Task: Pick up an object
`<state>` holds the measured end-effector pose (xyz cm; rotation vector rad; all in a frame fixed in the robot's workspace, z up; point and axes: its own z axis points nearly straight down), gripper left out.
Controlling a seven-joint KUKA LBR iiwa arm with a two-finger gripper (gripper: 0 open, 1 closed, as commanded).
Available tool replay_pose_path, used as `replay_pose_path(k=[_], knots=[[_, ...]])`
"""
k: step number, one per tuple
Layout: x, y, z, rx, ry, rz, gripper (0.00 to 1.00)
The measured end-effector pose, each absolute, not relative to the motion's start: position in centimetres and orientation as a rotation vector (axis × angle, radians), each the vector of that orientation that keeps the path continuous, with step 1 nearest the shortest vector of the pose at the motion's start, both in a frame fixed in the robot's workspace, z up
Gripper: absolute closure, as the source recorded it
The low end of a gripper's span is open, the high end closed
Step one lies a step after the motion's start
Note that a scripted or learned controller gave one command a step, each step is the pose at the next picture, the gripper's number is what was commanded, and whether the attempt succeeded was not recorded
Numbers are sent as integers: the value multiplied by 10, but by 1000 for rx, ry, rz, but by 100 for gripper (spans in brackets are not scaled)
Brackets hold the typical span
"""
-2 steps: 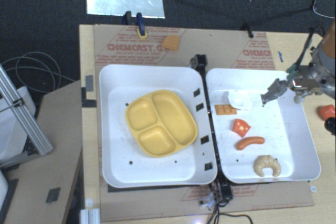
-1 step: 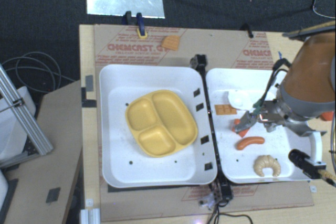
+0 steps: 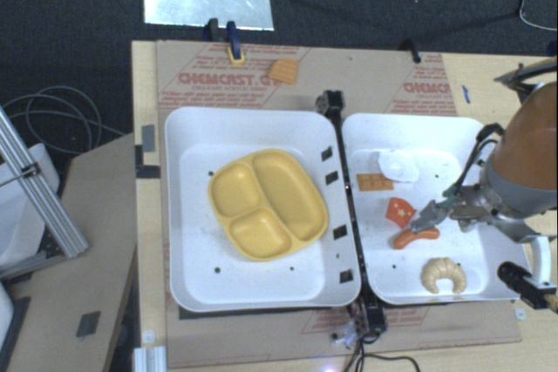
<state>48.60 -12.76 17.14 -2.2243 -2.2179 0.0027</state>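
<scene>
Arm comes in from the right over the right bin (image 3: 366, 187), gripper (image 3: 429, 219) low at the middle of that bin, fingertips right at the orange sausage-shaped toy (image 3: 408, 237) and just beside the red piece (image 3: 399, 211). Step in hand looks like the reach/descent onto a target, grasp not yet confirmed: the fingers read as a narrow dark pair angled down-left, but too small and blurred to say whether the gap is wide or closed, so cannot tell, and nothing is plainly seen between them. Candidate objects all sit in the right bin: orange sausage toy touching or nearly touching the fingertips, red piece just above-left of it, waffle-like brown square (image 3: 375, 182) further up near the bin's left wall, white lumpy item (image 3: 397, 165) near the top, croissant (image 3: 444, 274) near the front edge, well apart from the gripper. Left bin (image 3: 187, 213) holds the yellow divided plate (image 3: 268, 203), not involved. Likely target is the orange toy, judging by tip position. Next move calls for the tips to straddle it across its short width, close, then lift straight up; risk is pinching the red piece too or the toy rolling away, since the two lie close together.
</scene>
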Motion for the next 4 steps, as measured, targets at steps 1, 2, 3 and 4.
replay_pose_path(k=[1,2,3,4], knots=[[489,-117,336,-2225,-2240,-18,0],[487,-71,242,-2210,-2227,1,0],[487,-98,242,-2224,-2222,-1,0],[488,-49,316,-2215,-2238,-13,0]])
